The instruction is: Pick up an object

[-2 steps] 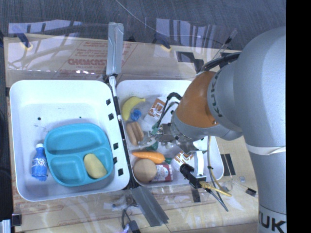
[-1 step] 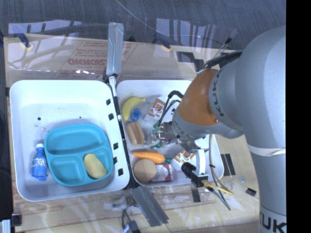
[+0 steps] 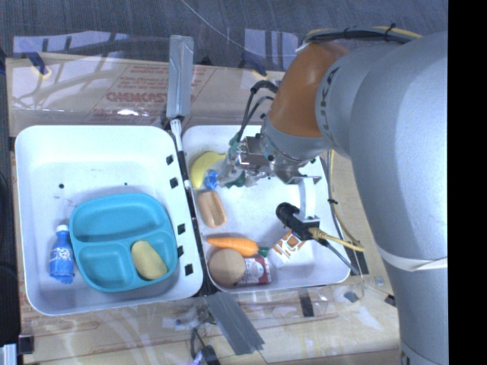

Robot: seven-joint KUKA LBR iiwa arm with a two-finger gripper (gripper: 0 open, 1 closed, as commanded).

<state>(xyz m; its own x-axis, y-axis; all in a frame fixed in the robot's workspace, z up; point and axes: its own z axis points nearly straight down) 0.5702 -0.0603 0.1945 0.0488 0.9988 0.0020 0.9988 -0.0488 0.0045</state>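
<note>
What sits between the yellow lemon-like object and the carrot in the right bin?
In the camera view, a hot dog bun lies between the yellow object and the carrot.

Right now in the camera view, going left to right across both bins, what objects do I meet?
Small blue plastic bottle → turquoise divided tray → yellow-green potato-shaped piece → hot dog in a bun → orange carrot → small orange and white carton.

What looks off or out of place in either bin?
Nothing spilled or broken. Right bin is cluttered: carrot, round brown item and packets jumbled at its near edge. In the left bin, a bottle lies beside the blue tray, not in it.
</note>
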